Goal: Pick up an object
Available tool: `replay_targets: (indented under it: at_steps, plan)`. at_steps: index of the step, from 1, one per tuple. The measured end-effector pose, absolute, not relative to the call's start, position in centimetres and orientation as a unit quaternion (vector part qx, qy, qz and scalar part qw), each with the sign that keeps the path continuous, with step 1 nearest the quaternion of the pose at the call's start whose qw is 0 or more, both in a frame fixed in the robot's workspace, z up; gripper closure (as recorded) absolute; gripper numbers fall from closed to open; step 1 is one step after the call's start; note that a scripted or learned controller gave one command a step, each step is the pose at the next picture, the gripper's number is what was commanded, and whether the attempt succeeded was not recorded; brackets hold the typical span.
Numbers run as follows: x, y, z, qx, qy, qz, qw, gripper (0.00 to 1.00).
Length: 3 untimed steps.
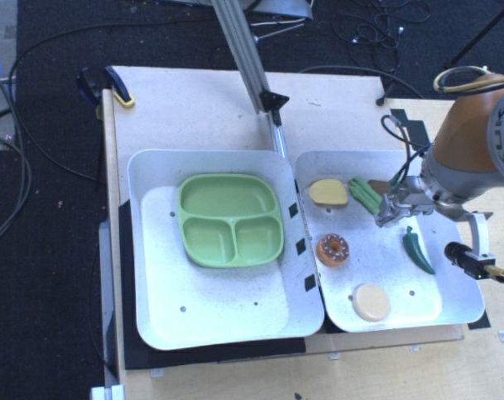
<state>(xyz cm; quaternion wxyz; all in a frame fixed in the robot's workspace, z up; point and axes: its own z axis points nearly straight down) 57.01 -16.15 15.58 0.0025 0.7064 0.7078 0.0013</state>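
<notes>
Hovering low over the right bin [451, 311], the end effector [391, 215] sits near that bin's far-right part, its metal tip just beside the near end of a bundle of light green bean-like sticks [366, 195]; cannot tell whether it is released or clenched, and nothing is seen caught in it. Candidate objects all lie in the right bin. The green sticks lie slanted toward the far edge, close to the middle of it. A yellow rounded piece [328, 192] rests near the bin's far-left corner, just beside the sticks. A dark green pepper-like piece [418, 251] lies toward the right edge, slightly nearer than the end effector and apart from it. A brown frosted doughnut [332, 249] sits by the left edge, about midway along it. A pale round bun-like piece [371, 302] lies near the near edge, well apart from the end effector. Left bin [152, 307]: a light green divided plate [232, 220] with three compartments, set toward the far edge, nothing seen in the compartments. Both bins sit side by side on the surface [185, 107], edges overlapping at the middle. Grey arm with orange band [468, 132] enters from the right edge of the surface. A slanted metal rail [243, 44] crosses the far edge of the surface.
</notes>
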Motion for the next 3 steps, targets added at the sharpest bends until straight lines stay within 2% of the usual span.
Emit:
replay_targets:
  at_steps: [2,3]
  plan:
    - [57.0,-16.4,27.3,0.706,0.708,0.0015,0.003,1.0]
    - [56.3,-10.5,25.9,0.705,0.71,0.0002,-0.001,1.0]
